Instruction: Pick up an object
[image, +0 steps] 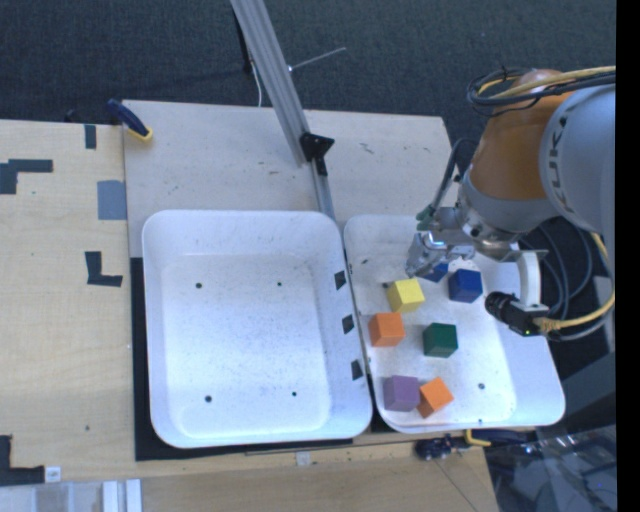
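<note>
White plastic bins sit side by side on the surface (230, 160). The left bin (160, 240) shows bare floor with a few dark specks. The right bin (540, 400) contains six small blocks.

Block positions in the right bin: a yellow block (407, 294) near the upper middle; a blue block (465, 286) just to its right; an orange block (387, 328) below the yellow one; a green block (440, 340) to the right of that; a purple block (401, 392) near the lower edge, touching or nearly touching a second, smaller orange block (435, 396).

The gripper (432, 258) hangs over the upper part of the right bin, just above the yellow and blue blocks. Its opening width cannot be judged from this angle, and no block is visible inside it. All six blocks rest on the bin floor.
</note>
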